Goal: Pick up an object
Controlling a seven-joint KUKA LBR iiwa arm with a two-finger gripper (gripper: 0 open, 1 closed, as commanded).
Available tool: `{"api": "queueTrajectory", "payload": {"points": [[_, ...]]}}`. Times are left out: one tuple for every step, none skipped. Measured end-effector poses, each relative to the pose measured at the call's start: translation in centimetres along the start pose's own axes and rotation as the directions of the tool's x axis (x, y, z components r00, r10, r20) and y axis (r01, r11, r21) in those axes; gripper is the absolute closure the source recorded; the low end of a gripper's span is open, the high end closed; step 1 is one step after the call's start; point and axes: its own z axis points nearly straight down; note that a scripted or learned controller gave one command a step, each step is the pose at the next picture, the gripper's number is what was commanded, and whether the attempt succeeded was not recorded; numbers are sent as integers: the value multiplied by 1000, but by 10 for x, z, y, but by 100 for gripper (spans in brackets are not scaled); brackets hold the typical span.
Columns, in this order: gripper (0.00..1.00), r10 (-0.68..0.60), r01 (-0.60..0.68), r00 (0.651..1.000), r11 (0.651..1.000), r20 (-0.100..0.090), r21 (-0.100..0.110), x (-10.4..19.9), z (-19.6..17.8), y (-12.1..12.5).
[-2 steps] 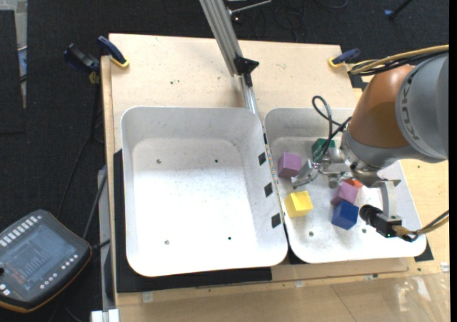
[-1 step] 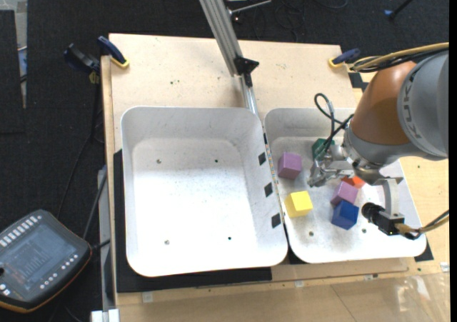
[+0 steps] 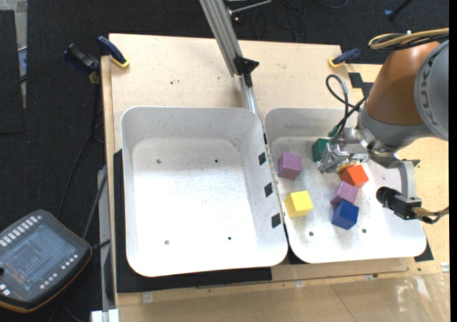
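Note:
The right bin (image 3: 314, 249) holds several small blocks: a purple cube (image 3: 290, 165), a yellow cube (image 3: 299, 203), an orange block (image 3: 355, 174), a smaller purple block (image 3: 348, 192), a blue cube (image 3: 345, 214) and a green piece (image 3: 320, 148). My gripper (image 3: 333, 158) hangs low over the bin's upper middle, between the green piece and the orange block. It sits beside both, with the green piece partly hidden behind it. No block is seen between its fingers.
The left bin (image 3: 136, 192) lies beside the right one, sharing a middle wall. A metal pole (image 3: 218, 17) slants down to the bins' back edge. Clamps (image 3: 114, 53) sit at the bench corners. A pendant (image 3: 36, 260) rests at lower left.

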Motion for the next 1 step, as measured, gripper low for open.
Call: {"api": "queueTrajectory", "payload": {"points": [[100,0,0,1000,1000,0,1,0,-26,1]]}}
